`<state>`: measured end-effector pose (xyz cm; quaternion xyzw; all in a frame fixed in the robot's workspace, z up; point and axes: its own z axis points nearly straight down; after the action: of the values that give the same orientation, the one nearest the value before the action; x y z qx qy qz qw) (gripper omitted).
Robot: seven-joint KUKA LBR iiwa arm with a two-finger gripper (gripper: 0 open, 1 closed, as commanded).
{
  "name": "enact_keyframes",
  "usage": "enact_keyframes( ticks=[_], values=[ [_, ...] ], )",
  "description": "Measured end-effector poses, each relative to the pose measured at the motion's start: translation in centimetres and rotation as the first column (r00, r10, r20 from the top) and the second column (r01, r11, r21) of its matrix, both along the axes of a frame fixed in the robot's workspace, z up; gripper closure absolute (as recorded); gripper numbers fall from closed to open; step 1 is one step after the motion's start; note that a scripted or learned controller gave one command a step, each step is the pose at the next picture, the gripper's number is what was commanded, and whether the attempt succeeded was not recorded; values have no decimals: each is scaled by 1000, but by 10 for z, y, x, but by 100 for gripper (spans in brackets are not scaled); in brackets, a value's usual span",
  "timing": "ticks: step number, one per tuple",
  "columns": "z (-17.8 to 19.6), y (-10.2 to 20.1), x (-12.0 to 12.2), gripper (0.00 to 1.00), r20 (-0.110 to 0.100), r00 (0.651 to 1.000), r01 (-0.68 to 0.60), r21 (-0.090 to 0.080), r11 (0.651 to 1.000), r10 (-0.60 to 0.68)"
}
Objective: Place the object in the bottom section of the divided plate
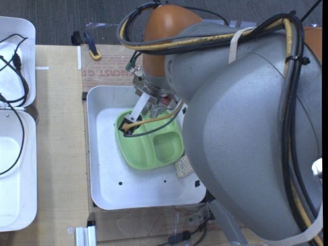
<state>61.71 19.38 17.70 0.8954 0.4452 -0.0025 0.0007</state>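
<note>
End effector hangs low over far part of green divided plate, in right-hand white bin. Grip state: cannot tell, arm body hides it; nothing seen held.

Likely task thing: small speckled tan piece on bin floor, touching plate rim on side toward bench's near right corner, partly under arm. Long axis unclear.

Key relation: piece lies across plate from end effector, toward bench's near edge. Plate's near section sits between them, just beside piece. Short carry, by my judgement.
</note>
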Motion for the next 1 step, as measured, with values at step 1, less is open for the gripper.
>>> enact_keyframes(
  ticks=[1],
  values=[
    [7,-1,0,100,-5,1000,-3,-4,1000,3]
  ],
)
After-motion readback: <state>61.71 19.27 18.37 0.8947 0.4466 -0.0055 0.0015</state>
